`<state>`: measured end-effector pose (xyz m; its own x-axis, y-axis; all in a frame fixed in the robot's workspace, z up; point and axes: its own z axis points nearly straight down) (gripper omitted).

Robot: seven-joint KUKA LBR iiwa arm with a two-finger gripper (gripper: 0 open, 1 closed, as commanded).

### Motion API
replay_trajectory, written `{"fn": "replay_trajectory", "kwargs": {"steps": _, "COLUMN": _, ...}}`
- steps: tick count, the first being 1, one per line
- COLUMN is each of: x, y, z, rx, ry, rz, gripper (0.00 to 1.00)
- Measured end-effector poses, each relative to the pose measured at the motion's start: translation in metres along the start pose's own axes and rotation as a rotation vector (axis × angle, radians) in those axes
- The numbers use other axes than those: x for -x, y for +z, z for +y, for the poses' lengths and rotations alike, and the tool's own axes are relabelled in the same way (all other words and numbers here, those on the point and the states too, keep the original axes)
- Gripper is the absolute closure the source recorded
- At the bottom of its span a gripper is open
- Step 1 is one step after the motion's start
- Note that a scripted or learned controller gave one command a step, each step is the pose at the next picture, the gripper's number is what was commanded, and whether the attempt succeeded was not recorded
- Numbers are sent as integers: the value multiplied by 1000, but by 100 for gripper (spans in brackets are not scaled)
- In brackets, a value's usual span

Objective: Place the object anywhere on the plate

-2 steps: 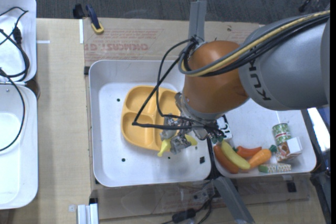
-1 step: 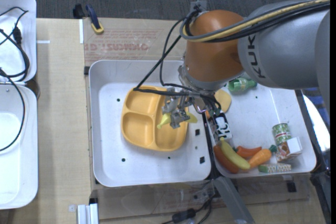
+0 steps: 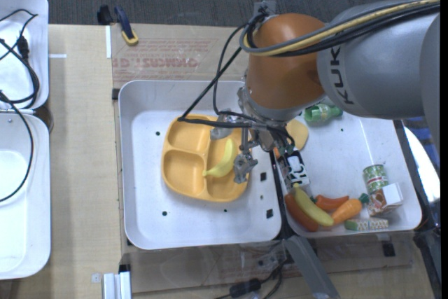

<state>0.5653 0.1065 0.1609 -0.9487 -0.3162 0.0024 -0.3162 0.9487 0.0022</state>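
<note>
The grey arm point(image 3: 381, 59) reached in from the right of the frame, its orange band point(image 3: 283, 59) bulking over the middle of the bench. Below the band the gripper point(image 3: 241, 157) hung over the right part of the yellow divided plate point(image 3: 183, 164), which lay in the left bin point(image 3: 140, 220) near the centre of the frame. A yellow banana point(image 3: 221, 161) lay tilted on the plate, its lower end toward the plate's middle and its upper end just beside the gripper's metal fingers point(image 3: 245, 166). How far the jaws stood apart could not be told, nor whether they touched the banana.

In the right bin point(image 3: 406, 220), toward the lower right of the frame, a second banana point(image 3: 313, 210) rested against an orange carrot point(image 3: 341, 208), with a small can point(image 3: 376, 179) and a small box point(image 3: 386, 197) near the bin's right wall. A green item point(image 3: 322, 112) sat at the bin's upper edge, partly hidden under the arm.
</note>
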Motion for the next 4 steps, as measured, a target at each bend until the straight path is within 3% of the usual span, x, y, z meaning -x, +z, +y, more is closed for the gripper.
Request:
{"fn": "replay_trajectory", "kwargs": {"steps": 1, "x": 31, "y": 19, "z": 25, "rx": -1, "ry": -63, "rz": 0, "gripper": 0}}
{"fn": "replay_trajectory", "kwargs": {"steps": 2, "x": -12, "y": 57, "z": 35, "rx": -1, "ry": 218, "rz": -33, "gripper": 0}}
{"fn": "replay_trajectory", "kwargs": {"steps": 3, "x": 54, "y": -29, "z": -69, "rx": -2, "ry": 256, "rz": -3, "gripper": 0}}
{"fn": "replay_trajectory", "kwargs": {"steps": 4, "x": 4, "y": 17, "z": -5, "rx": -1, "ry": 263, "rz": 2, "gripper": 0}}
